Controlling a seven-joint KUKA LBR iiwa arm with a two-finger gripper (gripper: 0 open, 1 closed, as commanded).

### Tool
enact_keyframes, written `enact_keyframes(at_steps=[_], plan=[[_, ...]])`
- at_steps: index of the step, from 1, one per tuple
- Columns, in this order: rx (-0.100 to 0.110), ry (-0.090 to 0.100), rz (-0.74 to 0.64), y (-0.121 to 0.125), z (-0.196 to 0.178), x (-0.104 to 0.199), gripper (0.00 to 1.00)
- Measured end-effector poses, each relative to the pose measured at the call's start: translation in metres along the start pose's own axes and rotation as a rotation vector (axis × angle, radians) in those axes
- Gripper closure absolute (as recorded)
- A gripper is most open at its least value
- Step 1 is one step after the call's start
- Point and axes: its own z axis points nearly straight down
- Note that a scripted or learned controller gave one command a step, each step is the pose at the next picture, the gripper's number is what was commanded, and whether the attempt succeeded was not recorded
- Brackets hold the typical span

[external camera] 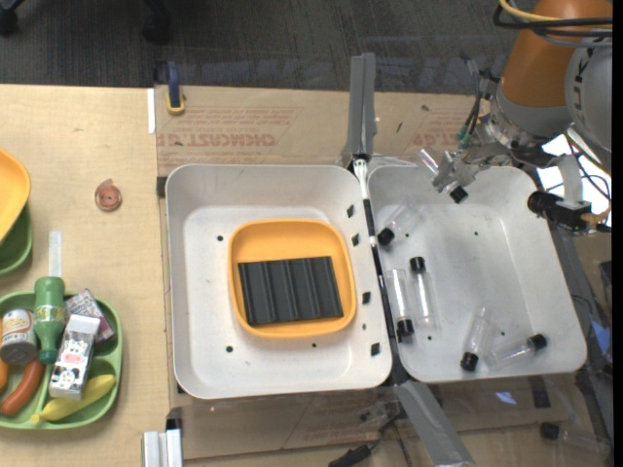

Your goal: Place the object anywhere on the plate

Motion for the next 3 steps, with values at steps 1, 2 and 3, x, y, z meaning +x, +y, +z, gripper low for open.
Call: enact_keyframes(at_steps=[1, 2, 3], plan=[[-0.001, 0.000, -0.217, 0.007, 0.001, 0.029, 1.00], [0.000, 0.000, -0.407, 0.011, 0.001, 0.048, 1.00], [-0.001, 0.000, -0.670, 0.016, 0.001, 0.066, 1.00]])
